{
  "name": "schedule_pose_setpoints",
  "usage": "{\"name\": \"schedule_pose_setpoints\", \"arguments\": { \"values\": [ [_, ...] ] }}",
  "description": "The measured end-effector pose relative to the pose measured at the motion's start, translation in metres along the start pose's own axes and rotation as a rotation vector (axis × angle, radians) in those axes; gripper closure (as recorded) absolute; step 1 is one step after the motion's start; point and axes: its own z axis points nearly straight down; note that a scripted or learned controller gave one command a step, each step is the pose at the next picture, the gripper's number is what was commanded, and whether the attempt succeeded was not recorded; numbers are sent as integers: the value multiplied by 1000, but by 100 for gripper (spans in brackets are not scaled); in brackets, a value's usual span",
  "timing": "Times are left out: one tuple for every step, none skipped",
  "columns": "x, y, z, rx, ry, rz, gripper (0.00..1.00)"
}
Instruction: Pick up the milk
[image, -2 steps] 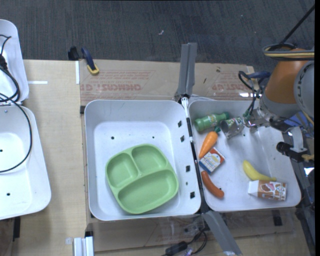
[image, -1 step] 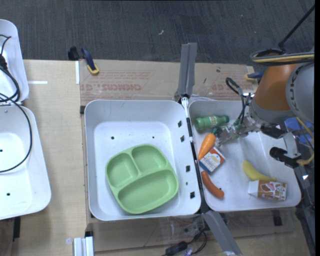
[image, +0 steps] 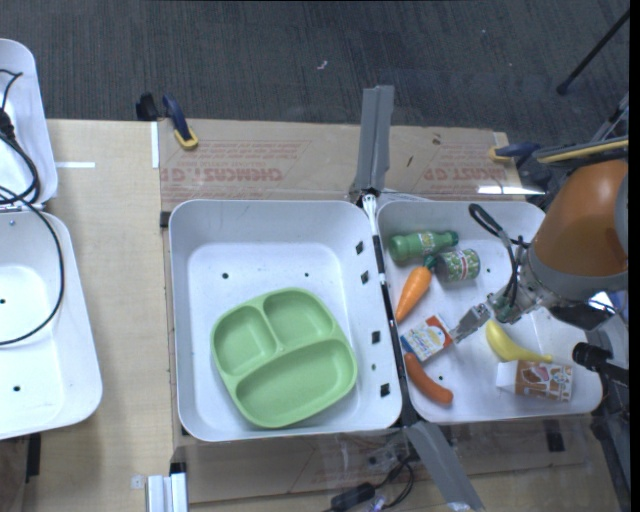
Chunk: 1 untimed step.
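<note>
Starting at the left, the tabletop (image: 120, 190) carries a white tray (image: 40, 330) at its far left edge w/ a black cable (image: 45, 270) looping over it. Next is the left bin (image: 200, 250), holding a green divided plate (image: 285, 355) set toward its front right; bare white floor remains along the bin's back and left walls. A grey divider bar (image: 375, 140) rises at the seam btwn the two bins.

The right bin (image: 420, 210) is crowded. Along its left wall, back to front: a green bottle (image: 423, 243) lying on its side, an orange carrot (image: 412, 291) angled beside the wall, and a second orange carrot (image: 428, 380) near the front left corner. A green can (image: 458, 264) lies just right of the bottle. The milk (image: 427, 338), a small carton, lies btwn the two carrots, left of centre. The hand (image: 470, 323) sits just right of the milk, close to the carton's right edge; cannot tell whether it's released or clenched, and nothing is seen held. A yellow banana (image: 512, 345) lies right of the hand, w/ a white and brown carton (image: 540, 380) near the front right wall. The arm (image: 585, 225) w/ its orange band covers the bin's right edge. Open floor is mostly a small patch in front of the milk, btwn the front carrot and the white and brown carton.
</note>
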Motion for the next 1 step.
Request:
{"name": "schedule_pose_setpoints", "arguments": {
  "values": [
    [0,0,0,0,0,0,0]
  ]
}}
